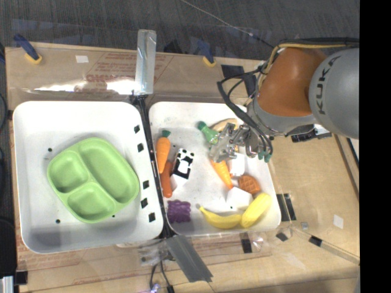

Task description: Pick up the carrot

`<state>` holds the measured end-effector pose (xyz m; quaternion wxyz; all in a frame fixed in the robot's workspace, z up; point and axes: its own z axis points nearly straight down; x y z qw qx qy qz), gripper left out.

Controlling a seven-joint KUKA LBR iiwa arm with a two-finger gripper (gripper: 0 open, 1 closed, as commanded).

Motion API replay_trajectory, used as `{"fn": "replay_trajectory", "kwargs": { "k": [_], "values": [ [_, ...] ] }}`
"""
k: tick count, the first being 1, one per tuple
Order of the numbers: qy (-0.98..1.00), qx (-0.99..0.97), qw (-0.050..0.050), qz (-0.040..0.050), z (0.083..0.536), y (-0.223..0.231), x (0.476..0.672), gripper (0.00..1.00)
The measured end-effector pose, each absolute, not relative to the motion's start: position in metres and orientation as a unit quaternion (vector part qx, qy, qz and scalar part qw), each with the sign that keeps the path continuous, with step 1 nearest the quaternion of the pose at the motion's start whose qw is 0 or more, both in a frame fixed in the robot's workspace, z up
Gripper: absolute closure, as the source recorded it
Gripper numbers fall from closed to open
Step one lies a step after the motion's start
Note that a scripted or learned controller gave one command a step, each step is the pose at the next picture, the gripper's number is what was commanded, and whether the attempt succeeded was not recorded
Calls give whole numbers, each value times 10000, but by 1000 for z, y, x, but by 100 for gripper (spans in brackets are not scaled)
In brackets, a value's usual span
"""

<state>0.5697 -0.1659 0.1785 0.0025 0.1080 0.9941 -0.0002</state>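
Carrot: right bin, centre, slanted, top end under the tool. Second carrot by the left wall. Tool: grip state cannot be told; metalwork blurs together. Advice: descend straight, close across the narrow width, avoid white block. Carrot's leafy end hidden.

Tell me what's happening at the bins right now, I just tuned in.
The arm has reached in over the right bin, and its gripper is low among the toy food, right at the top of a small carrot lying in the middle of the bin. A second, larger carrot lies along the bin's left wall. A banana, a lemon and purple grapes sit near the front. The left bin holds a green divided plate.
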Motion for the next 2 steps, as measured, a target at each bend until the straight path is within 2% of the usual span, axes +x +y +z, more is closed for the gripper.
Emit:
{"fn": "replay_trajectory", "kwargs": {
  "k": [1,2],
  "values": [
    [9941,1082,13,-2,177,-166,569,0],
    [9960,886,83,-9,100,-210,571,0]
  ]
}}
